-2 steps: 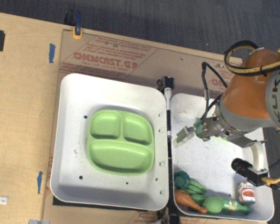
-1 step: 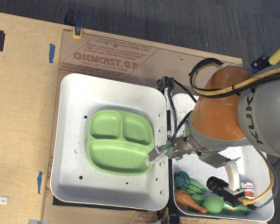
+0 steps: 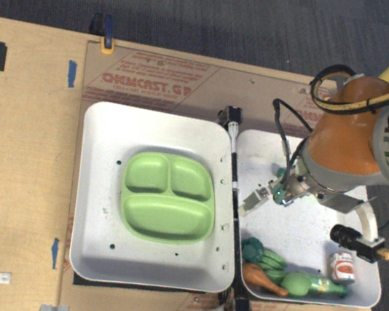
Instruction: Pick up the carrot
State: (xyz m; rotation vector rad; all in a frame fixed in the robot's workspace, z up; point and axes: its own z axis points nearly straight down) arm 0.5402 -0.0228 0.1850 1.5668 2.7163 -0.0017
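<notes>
Right bin's front — orange carrot [image 3: 264, 279]

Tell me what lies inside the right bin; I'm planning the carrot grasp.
Along the right bin's near edge: carrot, dark green vegetable, light green toy, small red-and-white can. The arm covers the far corner.

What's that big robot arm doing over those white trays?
The robot arm's gripper hangs over the right bin, above its bare middle. The carrot lies at that bin's near edge, beside some green toy vegetables and a small can. The left bin has a green divided plate.
</notes>
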